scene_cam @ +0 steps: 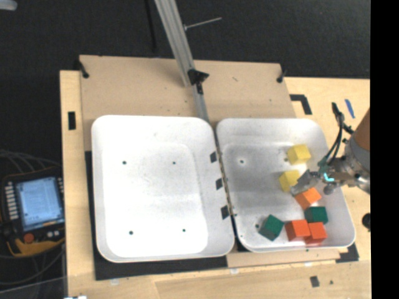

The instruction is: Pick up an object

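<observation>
A: What sits at nine o'clock, off the bench?

B: A handheld control pendant (34, 207) with a lit bluish screen, lying on the dark floor, with cables (15, 161) curling just above it.

A: And toward twelve?

B: A slanted grey metal rail (177, 39) runs down from the top edge to the wooden bench (243, 89), ending at a black clamp (197, 76).

A: Anything at two o'clock?

B: Black corner marks (302, 103) on the bench, near a small blue strip (349, 109).

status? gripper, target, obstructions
Gripper low in right bin, fingers unclear. Over orange block, beside a yellow block. Green block crowds close.
</observation>
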`<state>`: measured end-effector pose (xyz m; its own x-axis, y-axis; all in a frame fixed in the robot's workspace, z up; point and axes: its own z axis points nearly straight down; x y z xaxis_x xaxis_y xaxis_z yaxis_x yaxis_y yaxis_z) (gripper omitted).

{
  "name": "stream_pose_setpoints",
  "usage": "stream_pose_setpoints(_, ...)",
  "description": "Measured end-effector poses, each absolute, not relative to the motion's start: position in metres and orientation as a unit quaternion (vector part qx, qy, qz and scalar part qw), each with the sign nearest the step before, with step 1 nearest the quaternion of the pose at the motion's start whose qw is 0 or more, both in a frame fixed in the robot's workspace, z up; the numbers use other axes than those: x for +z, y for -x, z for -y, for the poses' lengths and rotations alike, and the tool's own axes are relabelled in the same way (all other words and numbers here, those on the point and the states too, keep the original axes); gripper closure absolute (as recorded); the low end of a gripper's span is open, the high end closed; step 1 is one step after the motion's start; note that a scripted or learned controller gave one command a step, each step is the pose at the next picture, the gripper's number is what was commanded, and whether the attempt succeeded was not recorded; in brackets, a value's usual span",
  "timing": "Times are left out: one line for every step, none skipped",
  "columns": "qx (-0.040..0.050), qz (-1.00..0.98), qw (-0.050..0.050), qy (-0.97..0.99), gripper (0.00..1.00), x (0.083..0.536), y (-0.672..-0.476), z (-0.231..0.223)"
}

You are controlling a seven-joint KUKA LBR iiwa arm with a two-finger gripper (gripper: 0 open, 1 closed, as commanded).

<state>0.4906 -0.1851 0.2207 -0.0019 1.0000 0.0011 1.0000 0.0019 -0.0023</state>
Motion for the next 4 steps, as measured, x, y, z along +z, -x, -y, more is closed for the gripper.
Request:
stream_pose_setpoints(-0.0009, 0.707, -0.001, 0.707, 0.0, 0.223, -0.492, 0.185)
stream_pose_setpoints(0.0015, 0.707, 0.001, 0.707, 0.0, 0.181, -0.491, 0.187)
stream_pose_setpoints(0.001, 0.707, 0.0, 0.707, 0.0, 0.14, -0.493, 0.191)
stream_pose_setpoints(-0.0029, 0.708, -0.007, 0.706, 0.0, 0.111, -0.498, 0.193)
